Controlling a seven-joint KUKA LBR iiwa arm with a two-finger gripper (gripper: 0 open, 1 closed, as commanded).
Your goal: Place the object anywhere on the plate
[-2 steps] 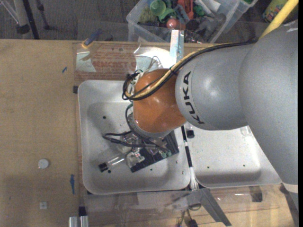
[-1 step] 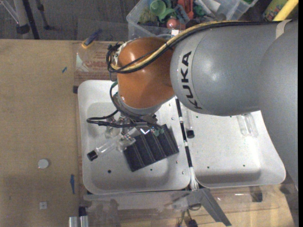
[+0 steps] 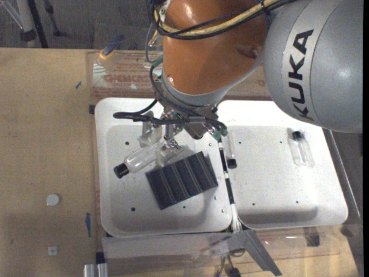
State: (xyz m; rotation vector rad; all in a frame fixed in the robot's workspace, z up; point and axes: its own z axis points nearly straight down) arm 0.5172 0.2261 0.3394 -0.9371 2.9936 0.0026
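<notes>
Two hazards for you: the hand (image 3: 164, 133), grip state indiscernible, hangs over the clear vial (image 3: 138, 160) touching the dark ribbed plate (image 3: 181, 179) in the left bin (image 3: 109, 212); the vial may roll away.

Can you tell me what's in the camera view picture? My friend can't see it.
A grey and orange robot arm reaches its gripper down over a clear bottle lying beside a dark ridged plate in the left white bin. Another small clear bottle lies in the right bin.
</notes>
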